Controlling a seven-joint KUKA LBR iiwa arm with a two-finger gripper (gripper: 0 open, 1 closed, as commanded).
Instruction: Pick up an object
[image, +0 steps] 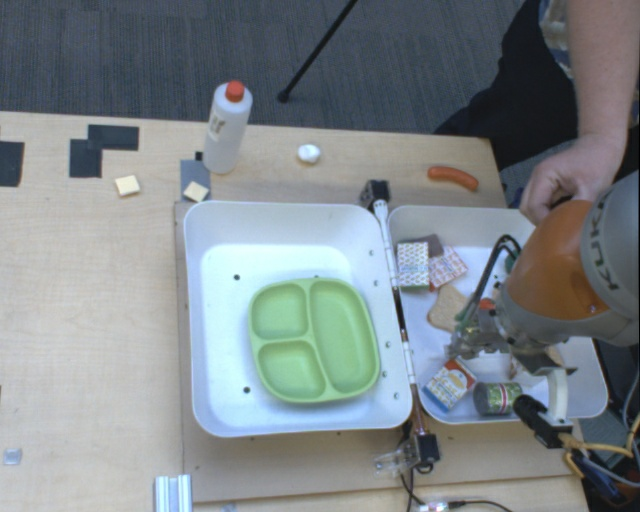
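The right bin holds several small items: a checkered packet, a red patterned packet, a tan bread-like piece, a colourful little carton and a dark can lying on its side. My gripper hangs low over the bin's middle, just above the carton and beside the tan piece. The wrist and orange band cover most of it. No item is visibly lifted.
The left bin carries a green divided plate. On the bench behind stand a white bottle with a red cap, a small white blob and an orange sausage. A person's hand hovers at the right bin's far corner.
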